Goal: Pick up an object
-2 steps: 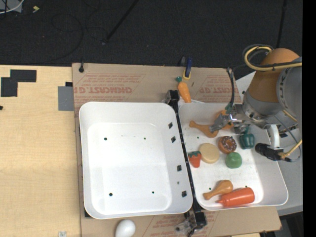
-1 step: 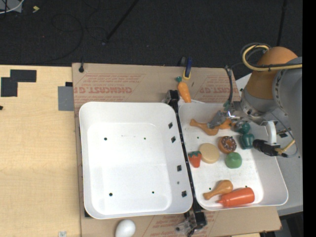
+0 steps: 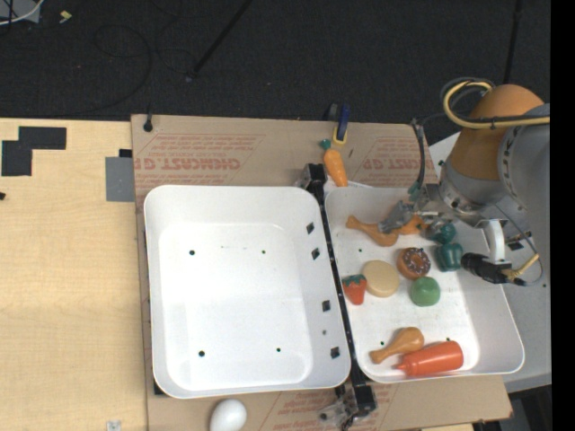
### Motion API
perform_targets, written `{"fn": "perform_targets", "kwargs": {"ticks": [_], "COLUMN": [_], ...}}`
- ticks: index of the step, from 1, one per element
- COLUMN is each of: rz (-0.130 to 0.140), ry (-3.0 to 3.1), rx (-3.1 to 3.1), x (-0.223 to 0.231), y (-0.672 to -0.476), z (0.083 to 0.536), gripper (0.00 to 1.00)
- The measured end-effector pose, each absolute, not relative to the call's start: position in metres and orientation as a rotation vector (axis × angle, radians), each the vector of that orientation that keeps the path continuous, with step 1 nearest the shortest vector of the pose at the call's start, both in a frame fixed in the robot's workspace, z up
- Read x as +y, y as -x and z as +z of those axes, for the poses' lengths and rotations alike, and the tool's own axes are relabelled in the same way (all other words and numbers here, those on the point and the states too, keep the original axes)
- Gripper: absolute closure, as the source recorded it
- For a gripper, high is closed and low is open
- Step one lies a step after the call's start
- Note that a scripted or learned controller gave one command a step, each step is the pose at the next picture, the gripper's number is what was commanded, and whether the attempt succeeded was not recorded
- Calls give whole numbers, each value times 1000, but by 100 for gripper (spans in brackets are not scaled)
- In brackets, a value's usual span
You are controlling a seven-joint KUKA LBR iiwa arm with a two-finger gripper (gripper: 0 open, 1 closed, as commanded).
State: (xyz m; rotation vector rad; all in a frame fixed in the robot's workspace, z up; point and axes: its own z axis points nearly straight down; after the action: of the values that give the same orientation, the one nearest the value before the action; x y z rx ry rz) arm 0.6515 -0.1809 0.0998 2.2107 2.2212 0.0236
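Observation:
The right bin [image 3: 503, 353] holds several toy foods. An orange-brown drumstick [image 3: 370, 230] lies near its back. My gripper [image 3: 402, 215] hangs low over the thick end of this drumstick, reaching in from the right. Just in front lie a chocolate donut [image 3: 414, 261], a beige round piece [image 3: 381, 278], a green ball [image 3: 425, 291] and a small red-and-green piece [image 3: 356, 289]. Two dark teal pieces [image 3: 446, 255] sit by the right wall, under the arm. A second drumstick [image 3: 398, 344] and a red bottle [image 3: 435, 357] rest at the front.
The left bin [image 3: 166, 241] stands beside the right one, with a black divider strip [image 3: 325, 259] between them. An orange carrot [image 3: 335, 167] lies on the cardboard behind the bins. A white egg [image 3: 228, 414] sits in front of the left bin. Cables trail off the wrist at right.

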Motion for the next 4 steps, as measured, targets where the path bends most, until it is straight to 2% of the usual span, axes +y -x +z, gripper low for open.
{"fn": "perform_targets", "kwargs": {"ticks": [1,4], "rz": [41,42], "ry": [-2219,-2215], "rx": [2239,2246], "x": [-192,-196], "y": [-653,-654], "z": [100,99], "gripper": [0,0]}}
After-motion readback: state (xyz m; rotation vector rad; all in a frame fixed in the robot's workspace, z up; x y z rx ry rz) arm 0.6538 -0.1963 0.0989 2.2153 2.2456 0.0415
